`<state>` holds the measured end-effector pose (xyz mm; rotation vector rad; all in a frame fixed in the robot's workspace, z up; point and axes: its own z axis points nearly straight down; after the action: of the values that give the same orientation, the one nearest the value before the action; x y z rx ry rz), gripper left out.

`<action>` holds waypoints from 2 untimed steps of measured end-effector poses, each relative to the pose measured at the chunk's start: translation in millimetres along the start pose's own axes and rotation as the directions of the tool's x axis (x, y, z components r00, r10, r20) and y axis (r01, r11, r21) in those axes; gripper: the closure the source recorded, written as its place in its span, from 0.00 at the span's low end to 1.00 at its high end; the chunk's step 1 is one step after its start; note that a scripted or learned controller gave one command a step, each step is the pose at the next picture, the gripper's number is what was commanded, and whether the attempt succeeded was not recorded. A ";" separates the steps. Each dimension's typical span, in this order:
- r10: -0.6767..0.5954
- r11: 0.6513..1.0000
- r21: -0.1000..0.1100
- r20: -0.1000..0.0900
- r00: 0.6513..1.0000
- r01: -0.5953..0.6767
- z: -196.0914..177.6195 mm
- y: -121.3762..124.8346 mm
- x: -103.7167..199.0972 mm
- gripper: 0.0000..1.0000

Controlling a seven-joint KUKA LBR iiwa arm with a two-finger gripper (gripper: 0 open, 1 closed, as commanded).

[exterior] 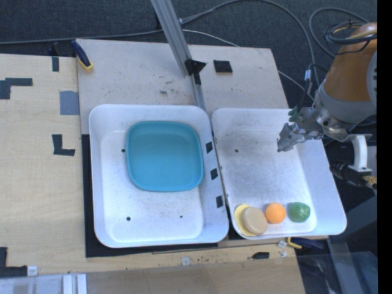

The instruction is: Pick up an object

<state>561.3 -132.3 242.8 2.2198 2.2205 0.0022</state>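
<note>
An orange ball (275,213), a green ball (299,211) and a tan disc (253,220) lie in a row along the near edge of the right bin (257,164). The claw (286,141) hovers over that bin's far right part, well apart from them, grasping nothing; whether it is spread or clenched I cannot tell. A blue plate (164,155) lies in the left bin (110,164).

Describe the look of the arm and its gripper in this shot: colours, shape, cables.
The arm is thick and rounded, with a broad orange band above a grey wrist section. Its gripper is small, dark grey metal, ending in two thin fingers. A white part sits below the wrist, and black cables loop behind the arm.
</note>
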 end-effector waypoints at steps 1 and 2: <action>-0.004 1.000 0.003 -0.001 1.000 0.004 8.9 21.0 52.0 1.00; -0.003 1.000 0.003 -0.001 1.000 0.003 8.5 26.0 95.1 1.00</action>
<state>587.3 -37.2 234.3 2.2183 2.2263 0.0001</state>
